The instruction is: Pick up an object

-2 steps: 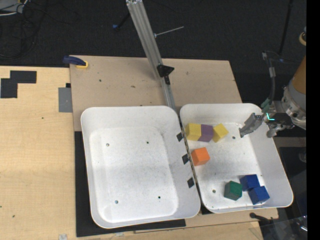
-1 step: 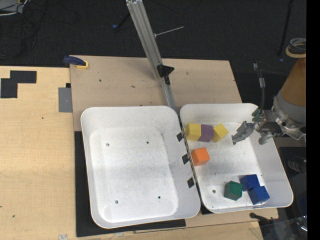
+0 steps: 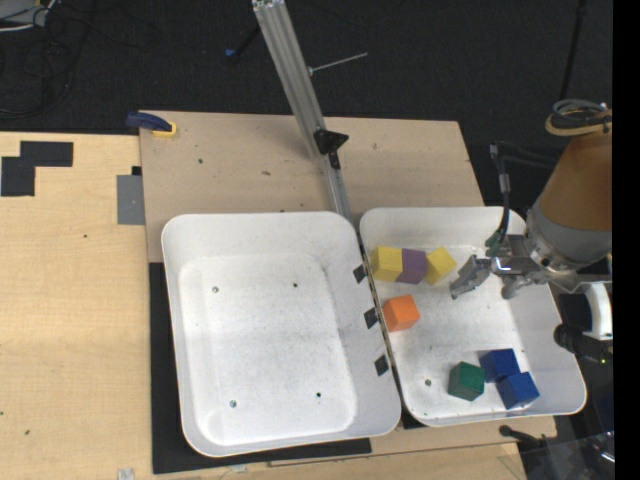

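Note:
The right bin [image 3: 545, 318] holds several blocks. A yellow block [image 3: 386, 263], a purple block [image 3: 412, 266] and a smaller yellow block [image 3: 439, 265] stand in a row near its far left corner. An orange block [image 3: 401, 312] lies below them by the bin's left wall. A green block [image 3: 465, 380] and two blue blocks [image 3: 498, 363] [image 3: 517, 389] sit near the front edge. My gripper [image 3: 490, 284] hovers over the bin's right middle, just right of the small yellow block. Its fingers are spread open and nothing is between them.
The left bin [image 3: 200, 268] sits beside the right one, with black clips along the shared edge. A slanted metal post [image 3: 295, 78] rises behind the bins. The grey arm with its orange band [image 3: 580, 188] comes in from the right.

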Controlling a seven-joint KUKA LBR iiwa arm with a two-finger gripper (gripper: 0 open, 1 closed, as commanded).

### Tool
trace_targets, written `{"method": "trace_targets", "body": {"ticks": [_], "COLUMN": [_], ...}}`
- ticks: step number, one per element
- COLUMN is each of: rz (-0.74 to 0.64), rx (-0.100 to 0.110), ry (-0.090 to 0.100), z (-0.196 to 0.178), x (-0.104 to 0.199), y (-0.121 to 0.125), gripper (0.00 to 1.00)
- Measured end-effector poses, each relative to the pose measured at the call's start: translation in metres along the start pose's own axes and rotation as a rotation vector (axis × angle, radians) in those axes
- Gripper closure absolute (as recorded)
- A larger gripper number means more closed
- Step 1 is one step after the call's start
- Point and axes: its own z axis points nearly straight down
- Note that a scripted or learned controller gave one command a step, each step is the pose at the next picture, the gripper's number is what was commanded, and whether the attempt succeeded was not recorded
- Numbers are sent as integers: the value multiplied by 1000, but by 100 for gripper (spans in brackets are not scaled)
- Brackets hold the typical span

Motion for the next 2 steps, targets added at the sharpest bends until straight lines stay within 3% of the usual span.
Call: {"method": "trace_targets", "body": {"ticks": [1,2], "rz": [-2,7], "rx": [1,-4], "ry": [1,-1], "z": [54,41], "x": [1,-2], "y": [-11,-10], "gripper": [0,100]}}
